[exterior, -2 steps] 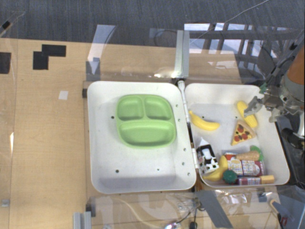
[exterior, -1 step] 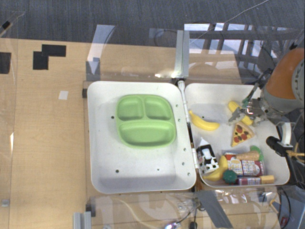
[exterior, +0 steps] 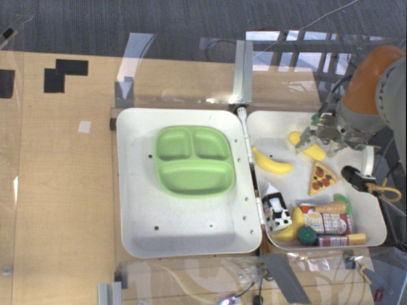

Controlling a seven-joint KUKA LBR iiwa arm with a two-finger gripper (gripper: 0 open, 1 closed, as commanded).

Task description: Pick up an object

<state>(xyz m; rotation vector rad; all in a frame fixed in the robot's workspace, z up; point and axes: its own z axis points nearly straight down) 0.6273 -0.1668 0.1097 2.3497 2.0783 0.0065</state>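
Camera view, from above: the gripper (exterior: 316, 140) is low in the back of the right bin (exterior: 375, 234), its fingers straddling a small yellow piece (exterior: 310, 149) that rests on the bin floor, so the pick looks begun but nothing is lifted; whether the claw has clenched I cannot tell. That bin also holds a banana (exterior: 272, 162), a pizza slice (exterior: 322, 178), and a clutter of toy groceries (exterior: 316, 222) at its front. The left bin (exterior: 137, 227) holds a green divided plate (exterior: 193, 159).

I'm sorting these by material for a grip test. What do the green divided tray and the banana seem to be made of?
The green divided tray looks like moulded plastic: one even matte colour, rounded compartment ridges. The banana seems a plastic toy, judging by its uniform yellow and smooth, faintly glossy skin, though foam or rubber can't be excluded.
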